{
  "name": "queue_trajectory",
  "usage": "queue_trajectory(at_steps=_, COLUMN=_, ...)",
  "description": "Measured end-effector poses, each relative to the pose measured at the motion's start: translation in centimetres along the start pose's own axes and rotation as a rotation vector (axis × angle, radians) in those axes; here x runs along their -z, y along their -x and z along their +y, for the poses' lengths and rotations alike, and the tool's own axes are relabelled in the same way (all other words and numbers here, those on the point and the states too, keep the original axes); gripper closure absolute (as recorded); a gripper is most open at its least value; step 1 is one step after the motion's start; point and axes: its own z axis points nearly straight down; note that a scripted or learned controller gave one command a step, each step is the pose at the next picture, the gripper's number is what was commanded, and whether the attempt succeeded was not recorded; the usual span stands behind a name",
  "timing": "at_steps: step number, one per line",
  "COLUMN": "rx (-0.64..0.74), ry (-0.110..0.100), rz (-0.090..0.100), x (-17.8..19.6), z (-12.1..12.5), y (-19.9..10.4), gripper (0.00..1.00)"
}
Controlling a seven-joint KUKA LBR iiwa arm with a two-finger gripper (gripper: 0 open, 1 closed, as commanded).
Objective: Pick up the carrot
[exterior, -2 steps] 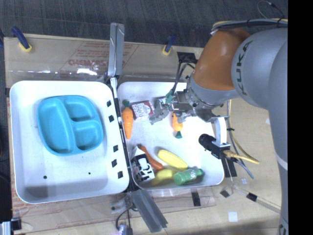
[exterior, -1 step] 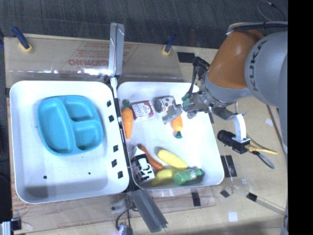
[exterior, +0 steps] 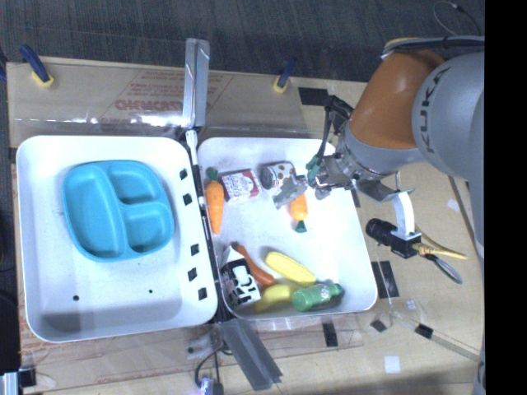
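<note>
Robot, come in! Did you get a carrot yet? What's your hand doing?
End effector in right bin, closed on small carrot. Bigger carrot lies by left wall. Can and packet close by.

We see a thick grey arm (exterior: pixel 449 105) with dark lettering, a broad orange band just above the wrist, and a metallic gripper (exterior: pixel 298 186) below.

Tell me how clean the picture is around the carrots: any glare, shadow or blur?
Camera view: the right bin's floor is washed out bright, so edges there are soft; the carrot by the divider stays readable; the small carrot under the gripper is partly covered and slightly blurred; the left bin shows a grey shadow at its near corner.
</note>
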Motion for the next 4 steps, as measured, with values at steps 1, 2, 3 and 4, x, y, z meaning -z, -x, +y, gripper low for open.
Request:
queue_trajectory(at_steps=1, rx=-0.080, ry=-0.005, rz=0.002, x=-4.5, z=1.7, y=-3.8, gripper=0.00)
queue_trajectory(at_steps=2, rx=0.099, ry=-0.003, rz=0.003, x=-10.0, z=-0.5, y=2.3, gripper=0.00)
queue_trajectory(at_steps=3, rx=0.098, ry=-0.002, rz=0.012, x=-12.7, z=2.9, y=5.9, gripper=0.00)
queue_trajectory(at_steps=4, rx=0.101, ry=-0.005, rz=0.008, x=-11.8, z=2.9, y=6.1, gripper=1.00)
